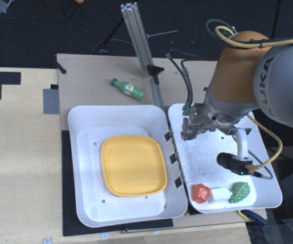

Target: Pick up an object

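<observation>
In the camera view, two white bins are seen side by side on the bench: the left bin (pixel 80 136) holds a yellow plate (pixel 133 164), and the right bin (pixel 268 151) holds three small things clustered near its front edge, namely a red piece (pixel 201 192), a white block (pixel 219 194) and a green piece (pixel 240 191), each touching or just beside its neighbour. A green bottle (pixel 127 88) lies on its side on the bench behind the left bin, outside both. The gripper (pixel 191 128) is held over the rear left part of the right bin, close to the wall shared with the left bin and well apart from the cluster; nothing is seen between its fingers, and whether they are spread or closed cannot be told from this angle (the wrist body hides most of them). The step in hand is judged to be the approach, with no object yet secured. For the next move, the gripper would need to be carried toward the front of the right bin, centred over one piece, and lowered with care, since the three pieces are packed closely and a neighbour could be knocked aside.
</observation>
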Robot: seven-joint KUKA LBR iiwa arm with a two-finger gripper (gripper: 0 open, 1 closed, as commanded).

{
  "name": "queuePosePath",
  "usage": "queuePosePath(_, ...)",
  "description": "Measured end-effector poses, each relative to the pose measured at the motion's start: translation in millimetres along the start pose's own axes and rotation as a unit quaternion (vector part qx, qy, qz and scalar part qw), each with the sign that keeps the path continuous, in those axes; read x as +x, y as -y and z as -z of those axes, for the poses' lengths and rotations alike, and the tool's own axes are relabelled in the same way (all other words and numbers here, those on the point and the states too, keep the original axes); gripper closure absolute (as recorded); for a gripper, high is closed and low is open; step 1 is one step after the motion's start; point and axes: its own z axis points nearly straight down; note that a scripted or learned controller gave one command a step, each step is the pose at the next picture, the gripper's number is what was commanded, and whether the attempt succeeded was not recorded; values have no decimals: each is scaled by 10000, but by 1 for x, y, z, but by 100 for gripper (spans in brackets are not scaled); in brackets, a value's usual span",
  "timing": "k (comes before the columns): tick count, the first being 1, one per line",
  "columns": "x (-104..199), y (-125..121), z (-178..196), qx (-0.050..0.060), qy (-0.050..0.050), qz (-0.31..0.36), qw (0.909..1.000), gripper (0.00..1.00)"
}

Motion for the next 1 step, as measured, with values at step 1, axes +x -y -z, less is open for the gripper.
queuePosePath(1,61,9,-12,5,1,4,10000,100)
